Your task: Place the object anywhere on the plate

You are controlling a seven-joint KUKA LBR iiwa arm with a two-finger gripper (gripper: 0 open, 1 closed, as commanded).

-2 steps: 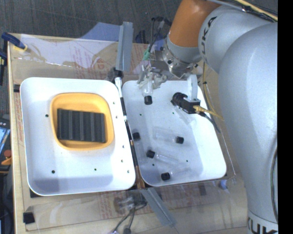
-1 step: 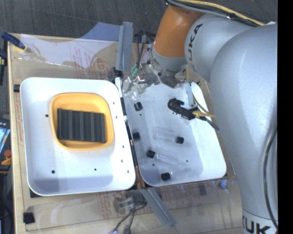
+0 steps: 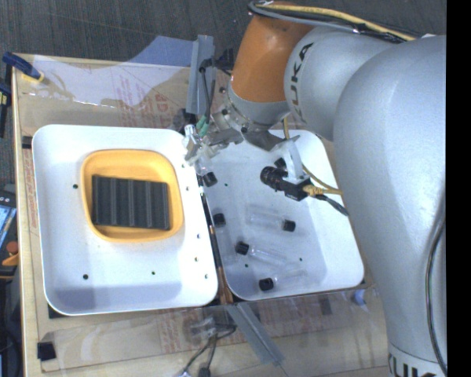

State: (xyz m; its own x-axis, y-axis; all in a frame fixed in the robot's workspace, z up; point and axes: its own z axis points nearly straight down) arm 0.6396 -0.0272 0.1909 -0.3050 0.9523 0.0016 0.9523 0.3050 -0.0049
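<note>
The fingers' spread cannot be told; the gripper sits over the rim between the bins. The yellow plate lies in the left bin, near its walls.

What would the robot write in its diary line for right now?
arm: over right white bin | gripper: near bins' divide | yellow rectangular plate with dark ribbed centre: left white bin, nothing on it

The big grey arm covers the right side of the right bin and runs off the picture's bottom edge. The gripper is too small and blurry to make out. The clear things in that bin are too faint to name.
</note>
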